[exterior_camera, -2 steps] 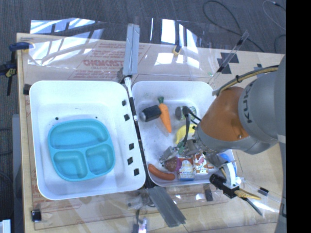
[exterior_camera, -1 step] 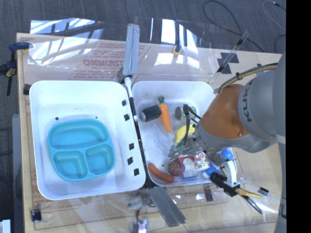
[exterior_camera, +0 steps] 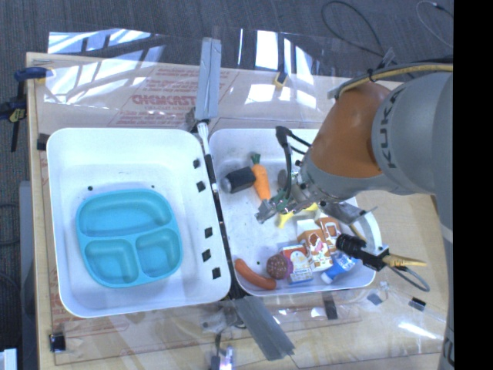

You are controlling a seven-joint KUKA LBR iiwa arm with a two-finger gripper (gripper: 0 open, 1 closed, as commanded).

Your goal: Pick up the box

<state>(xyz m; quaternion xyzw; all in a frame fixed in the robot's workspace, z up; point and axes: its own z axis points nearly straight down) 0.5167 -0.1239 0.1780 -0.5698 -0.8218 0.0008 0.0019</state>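
The box (exterior_camera: 316, 242), a small white and orange printed carton, lies in the right bin (exterior_camera: 231, 149) near its front right. A second small printed carton (exterior_camera: 299, 264) lies just in front of it. My gripper (exterior_camera: 271, 209) hangs low over the middle of the right bin, a little to the left of the box and apart from it. A yellow item (exterior_camera: 291, 216) lies between the gripper and the box. The grey and orange wrist (exterior_camera: 350, 141) covers the back right of the bin.
An orange carrot (exterior_camera: 262, 180) and a black cylinder (exterior_camera: 239, 179) lie behind the gripper. A sausage (exterior_camera: 254, 275), a dark round piece (exterior_camera: 276, 266) and a blue item (exterior_camera: 340, 267) lie along the bin's front. The left bin (exterior_camera: 62, 153) holds a blue divided tray (exterior_camera: 128, 236).
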